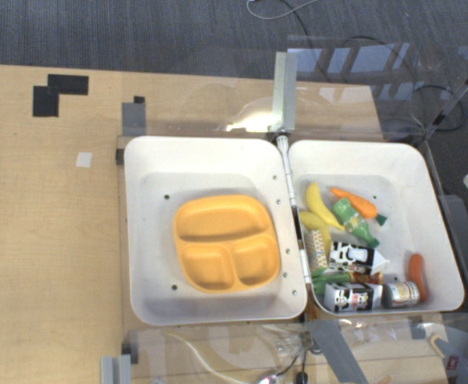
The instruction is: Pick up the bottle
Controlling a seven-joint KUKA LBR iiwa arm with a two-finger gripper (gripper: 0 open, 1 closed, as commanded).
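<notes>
A small green bottle [352, 218] lies on its side in the right bin [414, 182], slanting from upper left to lower right. It rests just below an orange carrot [355, 202] and right of two yellow bananas [318, 209]. Its lower end nearly touches a cow-patterned carton [352, 255].
Along the right bin's near edge lie a black-and-white box [352, 298], a metal can [400, 294], a red sausage [415, 270] and green vegetable pieces [326, 274]. The left bin [150, 214] holds an orange divided plate [226, 242]. A metal post [285, 90] stands behind the bins.
</notes>
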